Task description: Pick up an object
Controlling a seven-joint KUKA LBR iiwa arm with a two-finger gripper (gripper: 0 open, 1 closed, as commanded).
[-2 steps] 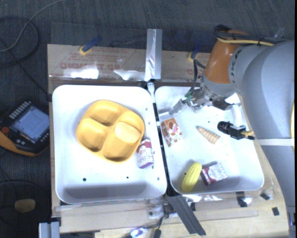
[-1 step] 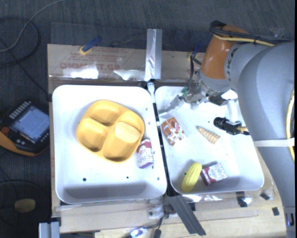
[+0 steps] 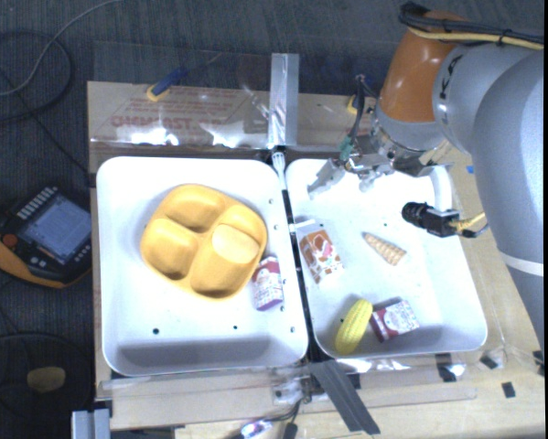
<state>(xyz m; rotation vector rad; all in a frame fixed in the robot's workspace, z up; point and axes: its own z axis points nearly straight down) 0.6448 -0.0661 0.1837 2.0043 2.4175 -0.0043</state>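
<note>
Apparently the gripper (image 3: 349, 174) hung with its jaws spread wide and holding nothing at the upper edge of the right bin (image 3: 456, 273); next it needed lowering toward the carton (image 3: 318, 252) at centre frame.

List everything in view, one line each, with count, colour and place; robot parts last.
left bin: 1, white, left half of bench
right bin: 1, white, right half of bench
bread-shaped toy: 1, yellow, centre of left bin
small carton: 1, red-white, left bin, right edge
snack pack: 1, red-white, right bin, left side
cone: 1, tan, right bin, centre
lemon-like toy: 1, yellow, right bin, front
red packet: 1, red, beside it
pendant: 1, orange-black, floor left
arm: 1, grey-orange, right
gripper: 1, metal, over right bin's back
</note>
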